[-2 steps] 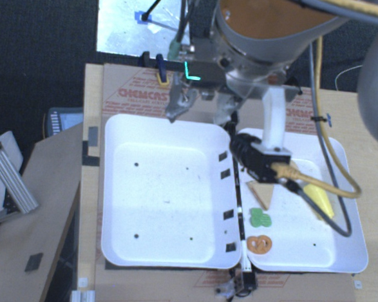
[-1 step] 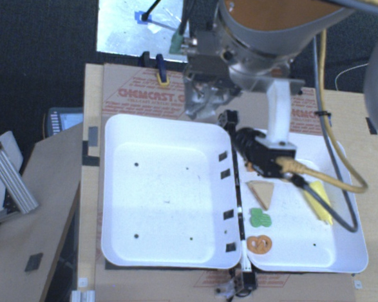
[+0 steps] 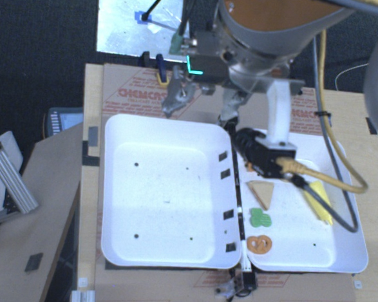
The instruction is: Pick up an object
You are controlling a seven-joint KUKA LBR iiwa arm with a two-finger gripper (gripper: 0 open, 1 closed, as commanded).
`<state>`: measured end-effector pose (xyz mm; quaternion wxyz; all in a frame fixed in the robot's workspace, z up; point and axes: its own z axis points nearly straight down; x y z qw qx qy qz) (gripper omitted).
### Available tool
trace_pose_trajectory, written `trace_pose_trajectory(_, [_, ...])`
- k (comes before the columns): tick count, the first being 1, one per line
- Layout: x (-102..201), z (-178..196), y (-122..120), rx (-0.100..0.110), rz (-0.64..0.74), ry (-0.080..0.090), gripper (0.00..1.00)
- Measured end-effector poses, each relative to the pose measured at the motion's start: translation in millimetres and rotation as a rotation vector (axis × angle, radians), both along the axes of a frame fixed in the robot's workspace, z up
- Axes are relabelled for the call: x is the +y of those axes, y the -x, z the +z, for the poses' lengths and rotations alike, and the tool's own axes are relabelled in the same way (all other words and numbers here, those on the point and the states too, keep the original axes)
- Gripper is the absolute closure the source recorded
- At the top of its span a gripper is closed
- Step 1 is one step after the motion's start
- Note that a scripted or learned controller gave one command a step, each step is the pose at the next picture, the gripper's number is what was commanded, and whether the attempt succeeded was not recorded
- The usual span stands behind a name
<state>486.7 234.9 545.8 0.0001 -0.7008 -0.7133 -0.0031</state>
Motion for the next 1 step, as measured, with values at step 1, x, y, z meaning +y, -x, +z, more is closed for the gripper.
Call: trace_pose_trajectory(1, [0.2, 11.5, -0.3, -0.002, 0.004, -0.002, 1.00])
